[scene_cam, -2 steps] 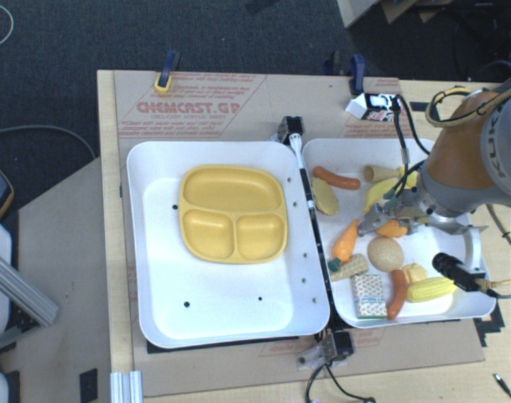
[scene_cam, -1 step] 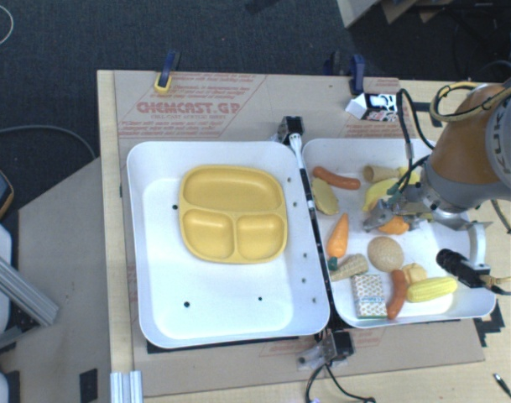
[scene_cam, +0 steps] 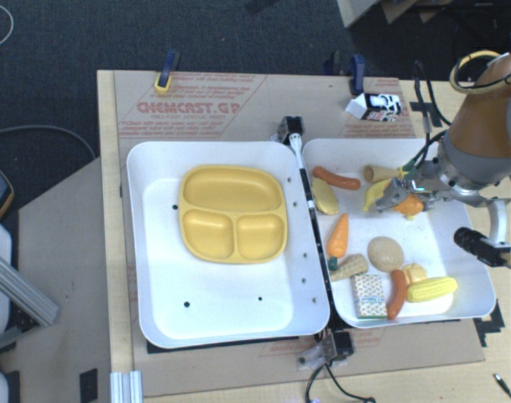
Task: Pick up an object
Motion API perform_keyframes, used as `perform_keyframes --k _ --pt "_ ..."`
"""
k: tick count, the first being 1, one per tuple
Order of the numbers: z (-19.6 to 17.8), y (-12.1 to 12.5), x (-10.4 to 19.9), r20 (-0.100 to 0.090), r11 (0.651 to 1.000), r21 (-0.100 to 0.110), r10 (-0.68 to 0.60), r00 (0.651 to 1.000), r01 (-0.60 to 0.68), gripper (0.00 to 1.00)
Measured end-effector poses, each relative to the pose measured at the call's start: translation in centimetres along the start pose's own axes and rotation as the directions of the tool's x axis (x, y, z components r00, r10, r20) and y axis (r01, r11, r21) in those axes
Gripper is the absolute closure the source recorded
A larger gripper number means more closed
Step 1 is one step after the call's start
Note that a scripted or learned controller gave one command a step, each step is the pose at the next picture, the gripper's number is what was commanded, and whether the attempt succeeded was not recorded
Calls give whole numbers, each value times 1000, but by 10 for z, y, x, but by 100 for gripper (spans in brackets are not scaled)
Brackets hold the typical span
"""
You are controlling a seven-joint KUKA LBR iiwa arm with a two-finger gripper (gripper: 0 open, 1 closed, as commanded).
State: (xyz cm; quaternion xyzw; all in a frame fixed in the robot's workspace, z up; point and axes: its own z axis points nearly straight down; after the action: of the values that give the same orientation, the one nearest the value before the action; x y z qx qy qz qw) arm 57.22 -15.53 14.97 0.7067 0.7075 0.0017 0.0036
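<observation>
My gripper [scene_cam: 400, 191] hangs low over the upper right of the right bin [scene_cam: 471, 302], the arm coming in from the right. Directly at its tip lies a small orange piece [scene_cam: 412, 207], and a yellow banana-like piece [scene_cam: 376, 194] lies just to its left. I cannot see whether either one sits between the fingers. Elsewhere in this bin lie a red sausage [scene_cam: 336, 179], a pale yellow fruit [scene_cam: 325, 197], an orange carrot [scene_cam: 338, 236], a tan round roll [scene_cam: 385, 253], a corn cob [scene_cam: 431, 289] and a small printed box [scene_cam: 369, 295].
The left bin [scene_cam: 146, 225] holds a yellow divided plate [scene_cam: 234, 212]. A ridge where the two bin rims meet runs between the bins. An orange-red sausage [scene_cam: 397, 294] and a beige piece [scene_cam: 349, 266] lie near the right bin's front.
</observation>
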Motion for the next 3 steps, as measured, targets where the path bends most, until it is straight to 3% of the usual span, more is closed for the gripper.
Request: perform_keyframes --k 2,3 --pt "-77 1 -1 -1 1000 2 -1 1000 1 100" --pt "-71 8 57 -5 1000 9 -5 1000 5 100"
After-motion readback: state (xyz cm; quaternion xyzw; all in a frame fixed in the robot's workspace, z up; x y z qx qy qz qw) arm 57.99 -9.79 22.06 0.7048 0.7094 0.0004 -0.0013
